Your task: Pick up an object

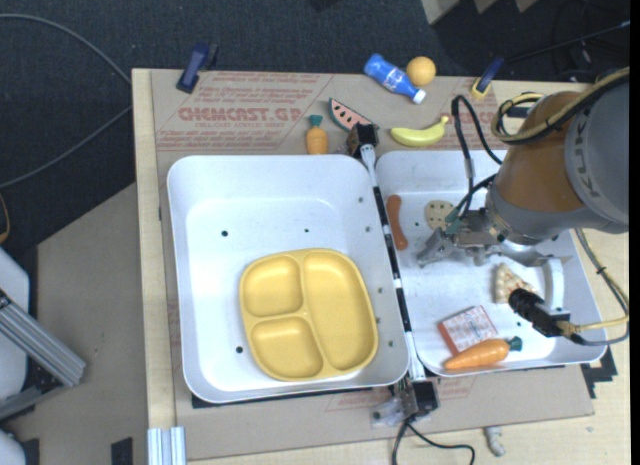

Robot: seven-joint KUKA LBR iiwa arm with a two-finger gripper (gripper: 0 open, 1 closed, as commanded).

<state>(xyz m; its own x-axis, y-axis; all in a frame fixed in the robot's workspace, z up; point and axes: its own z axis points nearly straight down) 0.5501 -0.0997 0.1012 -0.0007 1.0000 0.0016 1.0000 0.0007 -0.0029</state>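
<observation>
My gripper (437, 245) hangs low over the middle of the right bin (430, 168), with the grey arm and its orange band (535, 168) reaching in from the right. Just left of it lies a reddish-brown sausage (396, 221) along the bin's left wall. A round tan cracker (436, 215) sits right above the gripper tip. Toward the front of the bin lie a red and white packet (467, 328) and an orange carrot (480, 355). A beige lumpy piece (510, 280) rests under the wrist. Nothing shows between the gripper's tips.
The left bin (200, 193) holds a yellow divided plate (305, 311). Behind the bins on the board lie a banana (420, 134), a watermelon slice (347, 114), a small orange toy (317, 139), a blue bottle (393, 77) and an orange ball (421, 70). Cables loop near the arm.
</observation>
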